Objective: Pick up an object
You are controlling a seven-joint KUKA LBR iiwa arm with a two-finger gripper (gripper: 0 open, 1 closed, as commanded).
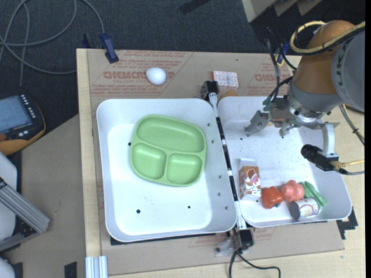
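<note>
Nearest me, at the five o'clock corner of the right bin (342, 181), the small things lay bunched together: a red tomato-like piece (271, 197), a pink lump (292, 189), a green strip (315, 193) and a little can (306, 208), with a printed packet (250, 180) just beside them toward nine o'clock. Probably they had slid there, since all of them crowded one corner; any of them would serve as the object to pick. In the left bin (110, 155) a green divided plate (168, 150) sat near the middle (too broad for a pinch, I judged). Farther back, the hand (270, 124) hung over the bare twelve o'clock end of the right bin, its two fingers spread apart with nothing between them, well apart from the cluster. Beyond, a white ball (156, 75) rested on the table (174, 59).
</note>
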